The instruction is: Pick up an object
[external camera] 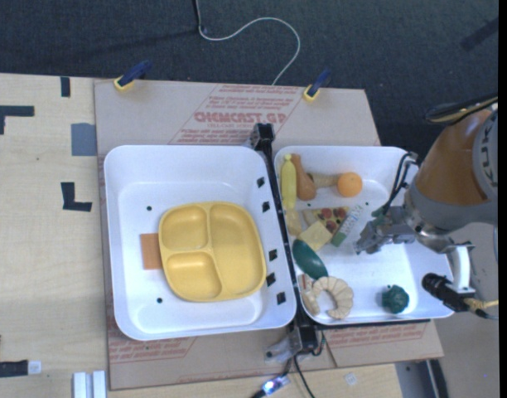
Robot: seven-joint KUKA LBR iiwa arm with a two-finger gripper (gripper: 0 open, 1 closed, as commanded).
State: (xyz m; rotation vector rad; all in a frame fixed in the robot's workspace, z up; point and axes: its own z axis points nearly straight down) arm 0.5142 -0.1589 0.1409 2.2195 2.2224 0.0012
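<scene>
A program-driven arm is working over the right bin (365, 313) on a bench, looking for something to pick up. Nearest the camera, along that bin's front edge, a pale shrimp-like toy (330, 296) is lying beside a dark green vegetable (310, 260), and a small dark green round piece (394, 298) is sitting alone toward the right corner. Just behind them the gripper (374, 237) is hanging low over bare white floor in the bin's middle, close to a striped packet (346, 225) and a yellow block (314, 236); whether its fingers are open or closed cannot be told, and nothing is showing between them. Farther back a banana (287, 180), a tan piece (322, 180) and an orange ball (349, 184) are lying along the rear wall. In the left bin (121, 181) a yellow divided plate (212, 249) is resting over an orange card (150, 251). A clean grasp is probably calling for a target standing apart from its neighbours, such as the green round piece, with the fingers straddling it squarely before closing
</scene>
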